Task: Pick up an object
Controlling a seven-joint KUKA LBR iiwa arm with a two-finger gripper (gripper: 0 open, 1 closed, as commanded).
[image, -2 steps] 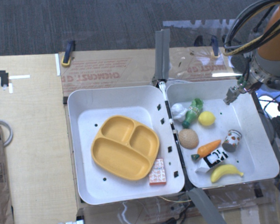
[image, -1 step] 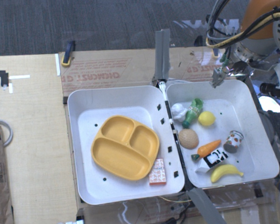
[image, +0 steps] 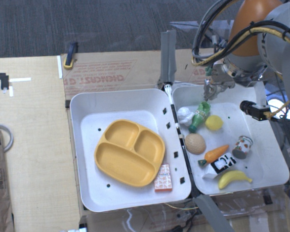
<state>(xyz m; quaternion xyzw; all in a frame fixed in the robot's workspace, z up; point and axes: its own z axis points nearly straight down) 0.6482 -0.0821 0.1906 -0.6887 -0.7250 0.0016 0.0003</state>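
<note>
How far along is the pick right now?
Done: the arm has reached over the right bin. In hand: the gripper hangs over the bin's far end, just above the green bottle, with nothing visibly between it. Left: the grasp and lift; bottle, lemon and carrot all lie in the bin.

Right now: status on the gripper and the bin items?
Gripper over right bin's far edge, nothing held. Green bottle just below it, untouched. Yellow ball and white item crowd it.
</note>
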